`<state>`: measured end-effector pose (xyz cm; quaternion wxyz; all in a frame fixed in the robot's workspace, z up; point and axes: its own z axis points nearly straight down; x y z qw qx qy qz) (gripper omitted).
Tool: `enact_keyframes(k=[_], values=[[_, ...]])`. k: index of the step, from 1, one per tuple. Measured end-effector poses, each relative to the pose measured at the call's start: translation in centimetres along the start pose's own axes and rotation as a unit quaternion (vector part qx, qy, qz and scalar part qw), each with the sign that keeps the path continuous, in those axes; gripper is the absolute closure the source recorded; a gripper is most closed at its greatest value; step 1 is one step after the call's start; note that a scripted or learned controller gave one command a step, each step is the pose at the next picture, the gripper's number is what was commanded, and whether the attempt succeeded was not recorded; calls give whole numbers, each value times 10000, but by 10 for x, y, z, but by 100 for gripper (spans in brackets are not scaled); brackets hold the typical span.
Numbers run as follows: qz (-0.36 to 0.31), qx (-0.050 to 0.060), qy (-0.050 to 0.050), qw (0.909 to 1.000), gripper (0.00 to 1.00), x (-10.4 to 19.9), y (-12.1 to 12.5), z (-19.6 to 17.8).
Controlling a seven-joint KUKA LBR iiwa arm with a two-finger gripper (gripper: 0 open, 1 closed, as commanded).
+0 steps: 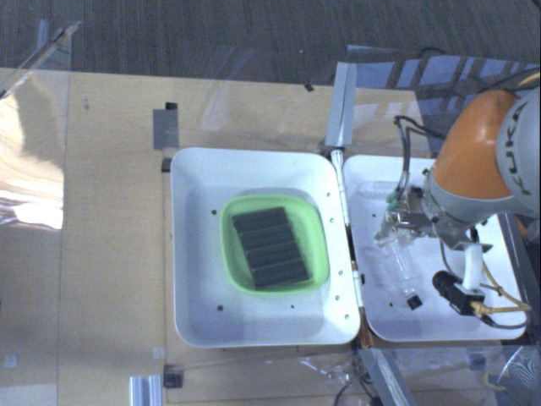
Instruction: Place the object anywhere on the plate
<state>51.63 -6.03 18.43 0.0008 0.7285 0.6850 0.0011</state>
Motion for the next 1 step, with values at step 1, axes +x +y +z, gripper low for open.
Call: enact_keyframes(k=[1], values=[[-510, -14, 4, 9987, 100, 89, 29, -1]])
